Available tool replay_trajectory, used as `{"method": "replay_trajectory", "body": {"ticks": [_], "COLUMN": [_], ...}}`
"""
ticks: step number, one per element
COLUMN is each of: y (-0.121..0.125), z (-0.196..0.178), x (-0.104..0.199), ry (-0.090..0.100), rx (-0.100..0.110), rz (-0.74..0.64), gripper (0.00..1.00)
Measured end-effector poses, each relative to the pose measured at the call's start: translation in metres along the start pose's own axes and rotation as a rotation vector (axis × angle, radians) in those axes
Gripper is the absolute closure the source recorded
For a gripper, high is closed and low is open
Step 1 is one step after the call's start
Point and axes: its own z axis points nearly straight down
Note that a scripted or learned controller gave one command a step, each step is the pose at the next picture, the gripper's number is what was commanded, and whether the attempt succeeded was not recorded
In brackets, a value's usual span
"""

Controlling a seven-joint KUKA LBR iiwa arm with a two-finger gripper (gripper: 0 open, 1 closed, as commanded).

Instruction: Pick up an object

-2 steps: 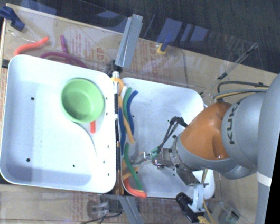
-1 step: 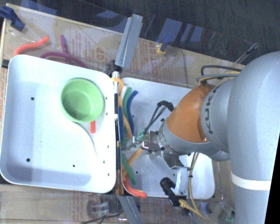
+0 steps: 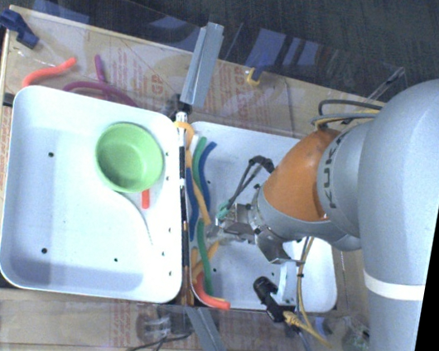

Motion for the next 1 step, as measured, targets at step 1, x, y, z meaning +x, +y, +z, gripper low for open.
{"method": "replay_trajectory", "body": {"ticks": [1], "y": [0.0470], "z": [-0.0896], "x": [0.0392], "ry": [0.005], "rx": [-0.006], "rz": [-0.106], "gripper": [1.00]}}
